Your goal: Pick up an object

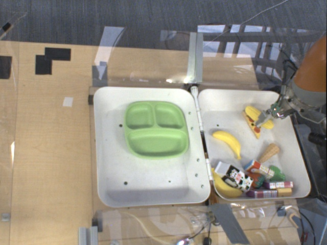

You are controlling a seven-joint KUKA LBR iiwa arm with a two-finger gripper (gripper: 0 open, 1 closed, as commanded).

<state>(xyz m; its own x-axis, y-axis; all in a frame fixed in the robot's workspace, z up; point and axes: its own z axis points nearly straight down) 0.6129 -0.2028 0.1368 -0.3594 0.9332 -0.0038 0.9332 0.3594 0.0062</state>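
— Grey metal jaws [266,115] hung low over the right bin [301,160], wrist slanting in from the right; how wide they stood, I couldn't tell.
— And under them?
— They touched or overlapped a yellow-and-orange wedge-shaped toy [252,118]. Just beside it lay a smooth curved banana [228,142].
— The other side?
— A glossy green sectioned plate [156,129] sat in the left bin [110,152] on the pale wooden desk [46,137].

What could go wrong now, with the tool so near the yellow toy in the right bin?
The tool sits over the yellow toy close to the right bin's far wall, so it may push the toy away rather than grip it. The banana lies nearby and could get nudged too.
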